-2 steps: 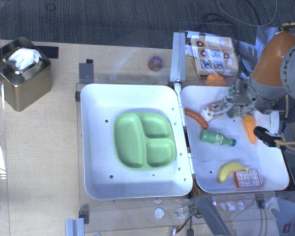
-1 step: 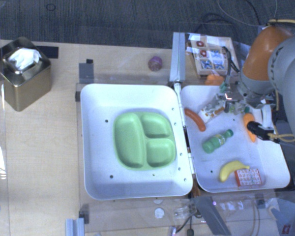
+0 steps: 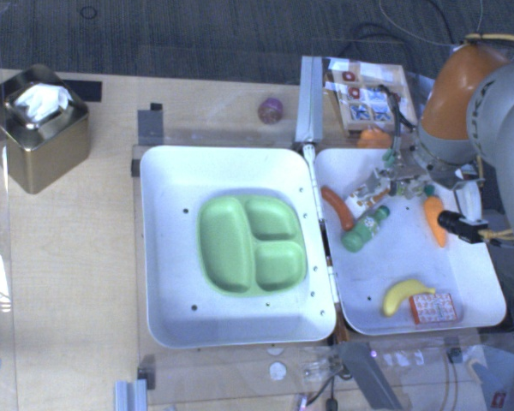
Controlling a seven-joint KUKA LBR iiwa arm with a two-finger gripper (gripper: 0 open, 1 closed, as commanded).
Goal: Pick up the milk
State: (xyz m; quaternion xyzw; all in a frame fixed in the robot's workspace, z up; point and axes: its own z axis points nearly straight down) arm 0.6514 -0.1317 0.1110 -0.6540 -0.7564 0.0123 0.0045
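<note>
My metal two-finger pincer point(image 3: 384, 181) hangs low over the right white bin point(image 3: 475, 302), just above the green plastic bottle point(image 3: 364, 229); its grip I cannot tell.

Pale wooden bench point(image 3: 68, 272) under even light, dark carpeted floor point(image 3: 197, 15) beyond; brass-coloured box point(image 3: 36, 131) at left.

A robotics lab: a wooden bench point(image 3: 86, 255) bearing two white bins point(image 3: 154, 229), loose cables point(image 3: 428, 11), dark carpet point(image 3: 197, 15).
</note>
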